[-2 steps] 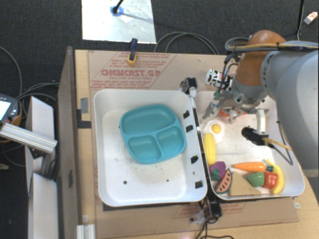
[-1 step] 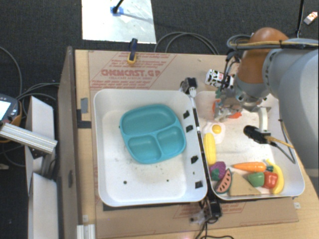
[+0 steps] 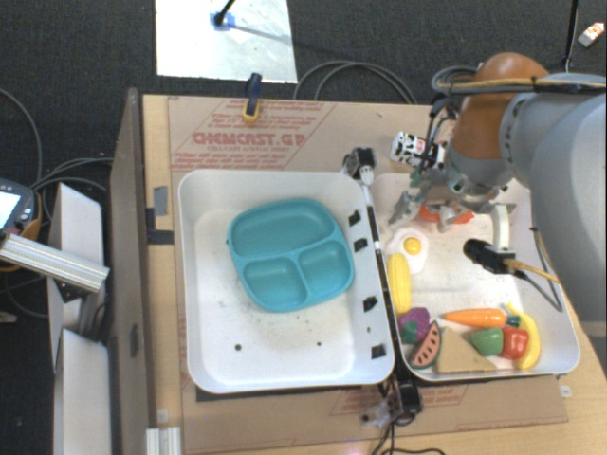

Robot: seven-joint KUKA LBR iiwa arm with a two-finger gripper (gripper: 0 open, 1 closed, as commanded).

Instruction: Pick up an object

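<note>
Camera view shows the fried egg [image 3: 411, 246] just beside the pincer [image 3: 408, 207], whose spread cannot be told.

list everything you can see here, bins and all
left bin: one, white, on the cardboard
right bin: one, white, beside the left bin
plate: one, teal, three compartments, in the left bin
fried egg: one, white and yellow, right bin
corn: one, yellow, right bin, just below the egg in the view
purple piece: one, right bin, below the corn
watermelon slice: one, red and green, right bin's lower left corner
carrot: one, orange, right bin
banana: one, yellow, right bin's lower right corner
cardboard: one, brown, under both bins
clamp: one, blue and yellow, cardboard's top edge
arm: one, grey with orange band, over the right bin
</note>
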